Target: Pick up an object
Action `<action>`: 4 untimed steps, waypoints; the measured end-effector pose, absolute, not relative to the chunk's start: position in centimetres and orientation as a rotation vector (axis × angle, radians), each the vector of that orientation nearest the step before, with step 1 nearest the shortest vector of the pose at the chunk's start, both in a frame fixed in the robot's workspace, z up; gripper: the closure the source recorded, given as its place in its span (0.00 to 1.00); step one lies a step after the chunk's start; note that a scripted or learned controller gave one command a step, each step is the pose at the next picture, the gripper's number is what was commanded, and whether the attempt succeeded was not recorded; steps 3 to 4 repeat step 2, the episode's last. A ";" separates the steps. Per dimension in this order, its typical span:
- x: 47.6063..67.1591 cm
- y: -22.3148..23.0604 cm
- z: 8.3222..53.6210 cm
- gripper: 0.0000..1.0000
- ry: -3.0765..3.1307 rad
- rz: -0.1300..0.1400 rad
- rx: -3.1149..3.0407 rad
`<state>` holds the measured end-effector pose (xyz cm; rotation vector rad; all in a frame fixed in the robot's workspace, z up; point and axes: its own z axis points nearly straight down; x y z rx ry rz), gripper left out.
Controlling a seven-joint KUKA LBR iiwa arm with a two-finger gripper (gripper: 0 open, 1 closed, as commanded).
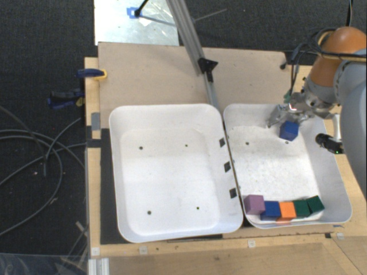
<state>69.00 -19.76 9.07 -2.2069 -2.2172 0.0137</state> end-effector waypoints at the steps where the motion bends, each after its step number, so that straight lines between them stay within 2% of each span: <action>1: 67.4 -18.5 9.6 0.00 -2.242 -0.011 -2.232; 2: 65.9 -19.3 9.9 0.00 -2.247 -0.010 -2.242; 4: 65.9 -19.3 9.9 0.00 -2.247 -0.010 -2.242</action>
